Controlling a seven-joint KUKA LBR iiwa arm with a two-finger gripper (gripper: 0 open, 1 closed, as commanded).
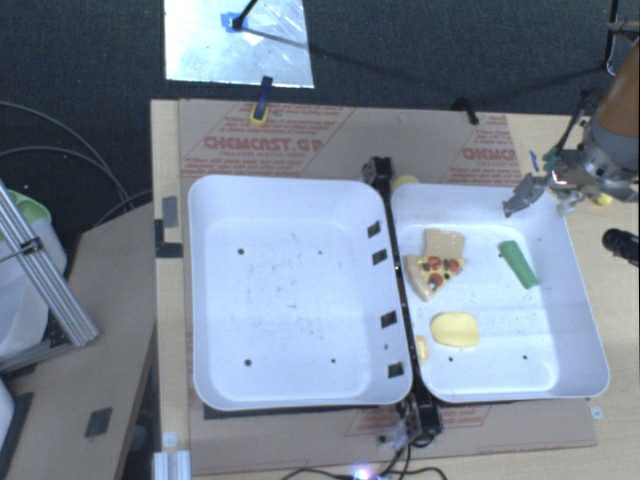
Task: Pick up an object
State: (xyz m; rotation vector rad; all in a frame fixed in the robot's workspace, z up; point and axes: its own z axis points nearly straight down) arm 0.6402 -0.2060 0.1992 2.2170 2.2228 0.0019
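So we're looking down on two shallow white bins side by side, both smooth molded plastic with rounded corners and a slightly glossy finish. The left bin (290, 293) has a bare floor with a few small dark dots and faint scuffs. The right bin (570, 368) has the stuff we care about.

First up, a toy pizza slice (437, 263): a wedge shape, tan crust with red and green topping blobs, looks like matte plastic or rubber. Its long axis runs roughly top to bottom in the view, crust end toward the far rim and the tip angled down toward the divider between the bins. Just below it sits a yellow lump (455, 329), rounded and smooth, kind of a flattened oval lying with its long side left to right. Further right there's a green block (518, 264), a short flat bar with soft edges, tilted so it runs from upper left to lower right.

The gripper (535, 190) hangs over the far right corner of the right bin, well apart from all three pieces, metallic grey with a pointed bit sticking out left. We honestly can't tell whether its fingers are spread or closed from this angle.

Everything sits on a sheet of brown cardboard (300, 138) with red printed lettering.
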